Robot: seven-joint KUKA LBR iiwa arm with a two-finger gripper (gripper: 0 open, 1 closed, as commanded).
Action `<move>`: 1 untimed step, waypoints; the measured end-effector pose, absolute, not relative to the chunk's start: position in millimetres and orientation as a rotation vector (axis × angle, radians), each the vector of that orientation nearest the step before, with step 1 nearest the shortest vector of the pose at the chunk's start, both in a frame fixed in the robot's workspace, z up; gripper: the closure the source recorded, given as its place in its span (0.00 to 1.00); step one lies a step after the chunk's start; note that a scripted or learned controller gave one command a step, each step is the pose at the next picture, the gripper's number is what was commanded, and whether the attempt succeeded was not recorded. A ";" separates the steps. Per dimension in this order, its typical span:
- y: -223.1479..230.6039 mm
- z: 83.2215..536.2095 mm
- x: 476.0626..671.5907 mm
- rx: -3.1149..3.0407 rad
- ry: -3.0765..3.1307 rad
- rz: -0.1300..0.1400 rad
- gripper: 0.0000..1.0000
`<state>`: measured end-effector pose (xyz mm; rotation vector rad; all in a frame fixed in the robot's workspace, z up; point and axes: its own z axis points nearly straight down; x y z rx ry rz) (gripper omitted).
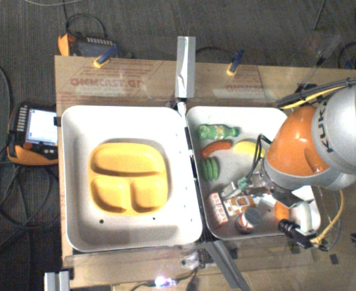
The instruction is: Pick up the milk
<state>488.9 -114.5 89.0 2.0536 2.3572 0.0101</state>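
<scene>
Hand (246, 190) hangs low over the right bin's (196, 162) clutter, grip state unclear.

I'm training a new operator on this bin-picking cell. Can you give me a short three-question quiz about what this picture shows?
1. True or false: the yellow tray lies in the left bin.
2. Which bin is the gripper over? A) left B) right
3. Fill in: the green bottle lies near the right bin's ____ edge in the camera view (top/bottom).

Key: 1 true; 2 B; 3 top.
</scene>
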 end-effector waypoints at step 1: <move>-110.8 115.4 541.3 2.294 2.154 -0.009 0.00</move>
